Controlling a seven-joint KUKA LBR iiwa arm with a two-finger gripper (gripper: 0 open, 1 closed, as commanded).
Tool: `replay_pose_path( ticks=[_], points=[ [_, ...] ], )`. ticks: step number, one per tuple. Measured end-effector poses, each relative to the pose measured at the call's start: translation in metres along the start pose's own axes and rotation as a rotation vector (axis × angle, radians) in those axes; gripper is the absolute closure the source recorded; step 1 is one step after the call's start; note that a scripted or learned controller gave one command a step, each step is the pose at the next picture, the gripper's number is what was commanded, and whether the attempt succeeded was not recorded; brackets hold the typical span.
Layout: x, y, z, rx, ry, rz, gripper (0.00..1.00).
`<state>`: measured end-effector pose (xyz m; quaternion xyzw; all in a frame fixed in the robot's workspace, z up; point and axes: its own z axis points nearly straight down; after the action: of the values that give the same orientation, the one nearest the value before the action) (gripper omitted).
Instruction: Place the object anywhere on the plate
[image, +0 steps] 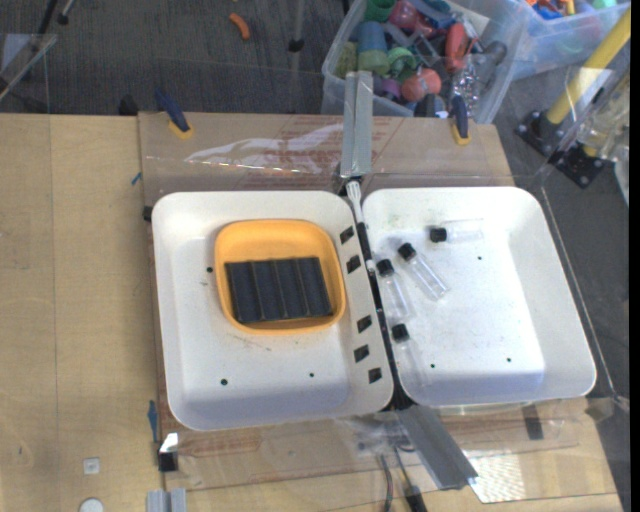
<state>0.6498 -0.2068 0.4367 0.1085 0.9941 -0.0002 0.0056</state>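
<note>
An orange-yellow plate (275, 233) with rounded corners sits in the left white bin (190, 350), a little behind its middle. A flat black ribbed rectangle (278, 290) lies on the plate and covers most of its front half. In the right white bin (520, 330), several small clear vials with black caps lie near the left wall. One vial (455, 233) lies towards the back, one (420, 268) sits at a slant, and another (392, 290) lies close to the divider.
A metal strip (356, 130) runs from the back down between the two bins, with black clips along the seam. A clear tub of colourful toys (420, 50) stands behind the bench. Blue clamps (176, 117) hold the back edge.
</note>
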Motion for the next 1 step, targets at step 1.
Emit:
replay_pose_path(
  ticks=[1],
  points=[
    [-0.0141,-0.0118,0.0004,-0.001,0.000,-0.208,1.00]
  ],
)
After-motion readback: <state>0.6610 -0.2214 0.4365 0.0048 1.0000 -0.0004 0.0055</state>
